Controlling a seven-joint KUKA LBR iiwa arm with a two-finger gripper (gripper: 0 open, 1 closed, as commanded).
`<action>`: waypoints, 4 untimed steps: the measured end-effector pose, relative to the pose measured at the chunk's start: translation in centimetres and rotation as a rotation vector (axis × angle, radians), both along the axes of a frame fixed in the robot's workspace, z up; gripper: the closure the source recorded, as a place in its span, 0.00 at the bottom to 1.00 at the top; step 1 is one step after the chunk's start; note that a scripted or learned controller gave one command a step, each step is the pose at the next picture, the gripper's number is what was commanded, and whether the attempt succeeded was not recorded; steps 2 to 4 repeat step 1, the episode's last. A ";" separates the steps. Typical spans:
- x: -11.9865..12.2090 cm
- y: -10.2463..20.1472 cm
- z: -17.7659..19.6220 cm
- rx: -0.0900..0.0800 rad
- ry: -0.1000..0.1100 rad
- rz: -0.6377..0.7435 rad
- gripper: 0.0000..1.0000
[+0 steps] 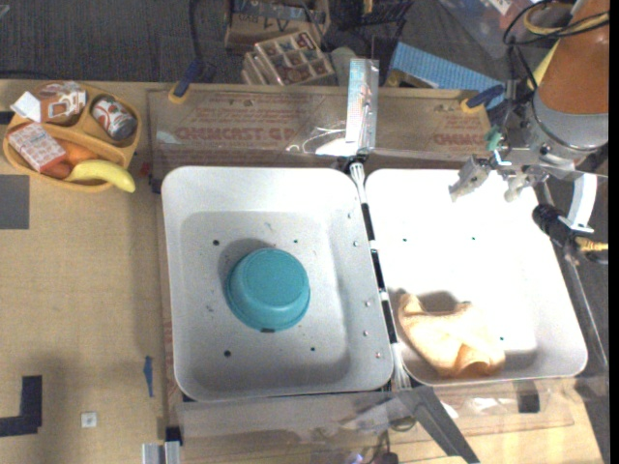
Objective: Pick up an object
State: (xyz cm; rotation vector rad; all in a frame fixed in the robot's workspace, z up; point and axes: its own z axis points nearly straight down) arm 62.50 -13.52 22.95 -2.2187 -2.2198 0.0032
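Two fingers [490,178] spread, holding nothing, over right bin's [571,356] far edge — bread [445,336] well apart.

A teal bowl [269,289] sits upside down near the centre of the left bin [184,201], clear of its walls. A tan, crumpled soft object [447,341] lies against the right bin's [571,327] near edge, toward its left corner.
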 end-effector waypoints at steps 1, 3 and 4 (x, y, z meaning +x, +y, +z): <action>-8.7 2.1 -6.1 -0.001 -0.002 0.073 0.00; -8.7 2.1 -6.1 -0.001 -0.002 0.073 0.00; -8.7 2.1 -6.1 -0.001 -0.002 0.073 0.00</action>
